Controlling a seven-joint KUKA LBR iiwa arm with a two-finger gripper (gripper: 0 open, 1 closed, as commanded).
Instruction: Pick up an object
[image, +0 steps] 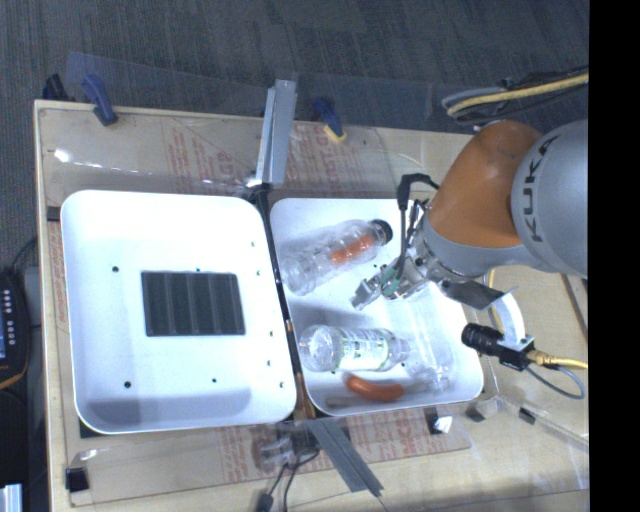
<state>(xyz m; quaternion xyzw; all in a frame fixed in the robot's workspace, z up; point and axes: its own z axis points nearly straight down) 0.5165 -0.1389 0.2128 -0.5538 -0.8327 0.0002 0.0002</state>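
Note:
The right bin holds a clear plastic bottle with orange content and a dark cap, lying slantwise at the back. A second clear bottle with a green-white label lies near the front. A small red-orange sausage-shaped object rests by the front wall. Something clear and hard to make out lies at the bin's right side. My gripper hangs over the middle of the right bin, between the two bottles, just right of the capped bottle's neck. I see nothing between its fingers.
The left bin carries a dark ribbed rectangular panel on its floor. A metal divider bar rises at the back between the bins. Blue clamps sit on the bench's back edge. Cables run at the upper right.

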